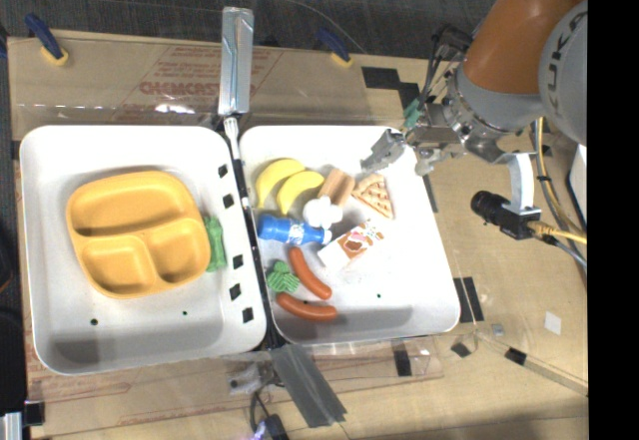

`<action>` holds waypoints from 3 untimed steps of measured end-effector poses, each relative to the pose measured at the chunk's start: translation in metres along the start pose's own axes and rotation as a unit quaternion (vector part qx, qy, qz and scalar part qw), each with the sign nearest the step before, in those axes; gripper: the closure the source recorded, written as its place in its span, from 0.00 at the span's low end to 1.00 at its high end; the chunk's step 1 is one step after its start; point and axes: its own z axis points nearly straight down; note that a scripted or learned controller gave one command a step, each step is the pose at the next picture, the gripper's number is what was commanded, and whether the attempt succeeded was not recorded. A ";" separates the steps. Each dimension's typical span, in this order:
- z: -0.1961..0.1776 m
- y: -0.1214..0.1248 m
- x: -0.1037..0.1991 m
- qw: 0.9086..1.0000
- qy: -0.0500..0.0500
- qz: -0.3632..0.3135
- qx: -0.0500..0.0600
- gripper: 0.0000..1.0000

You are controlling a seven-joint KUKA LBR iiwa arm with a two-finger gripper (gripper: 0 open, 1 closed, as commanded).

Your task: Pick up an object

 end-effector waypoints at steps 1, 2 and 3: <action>0.090 -0.054 0.001 0.998 0.000 0.060 0.003 0.00; 0.079 -0.052 0.001 0.998 0.000 0.058 0.001 1.00; 0.079 -0.052 0.001 0.998 0.000 0.057 0.001 0.00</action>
